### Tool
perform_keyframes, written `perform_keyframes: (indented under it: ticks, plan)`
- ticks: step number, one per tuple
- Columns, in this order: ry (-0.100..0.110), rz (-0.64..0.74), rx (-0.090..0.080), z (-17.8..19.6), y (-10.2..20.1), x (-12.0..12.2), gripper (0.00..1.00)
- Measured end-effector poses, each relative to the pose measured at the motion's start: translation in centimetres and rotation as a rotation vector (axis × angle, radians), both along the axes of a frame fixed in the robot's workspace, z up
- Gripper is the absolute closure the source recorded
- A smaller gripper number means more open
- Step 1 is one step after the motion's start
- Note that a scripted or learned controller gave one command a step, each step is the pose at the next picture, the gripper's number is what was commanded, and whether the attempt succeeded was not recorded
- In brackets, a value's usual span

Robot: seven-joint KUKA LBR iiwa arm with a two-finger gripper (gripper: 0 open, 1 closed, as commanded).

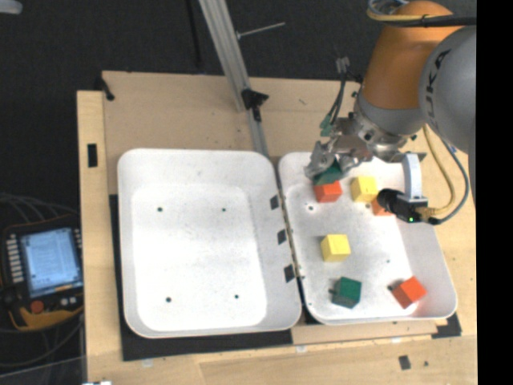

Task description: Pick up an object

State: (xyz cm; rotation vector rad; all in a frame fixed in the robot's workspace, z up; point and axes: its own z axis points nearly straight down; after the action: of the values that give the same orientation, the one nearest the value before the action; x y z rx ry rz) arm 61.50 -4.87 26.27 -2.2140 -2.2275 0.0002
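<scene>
At the near rim of the right bin (437,251), farthest from the gripper, lie a green block (346,292) and an orange block (409,291), the green one toward the divider between the bins and the orange one toward the outer corner. Closer to the gripper, in the middle of the same bin, sits a yellow block (335,247). The gripper (327,169) hangs over the far inner corner of the right bin, its grey and green-tinted fingers pointing down at an orange-red block (327,191) that lies directly beneath the tips; whether the fingers are closed on it or merely touching its top cannot be told from this slant. Just beside the gripper, toward the arm's side, is a second yellow block (364,188), and past that another orange block (382,206), partly hidden by a black cable fitting. The left bin (196,243) lies across the divider from the gripper. The orange band of the arm (401,62) rises above the wrist toward the upper right.
</scene>
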Motion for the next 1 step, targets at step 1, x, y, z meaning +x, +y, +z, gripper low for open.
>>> perform_keyframes:
  ticks: [1]
  plan:
    - [0.000,0.002,0.001,0.37,5.56,-1.11,1.00]
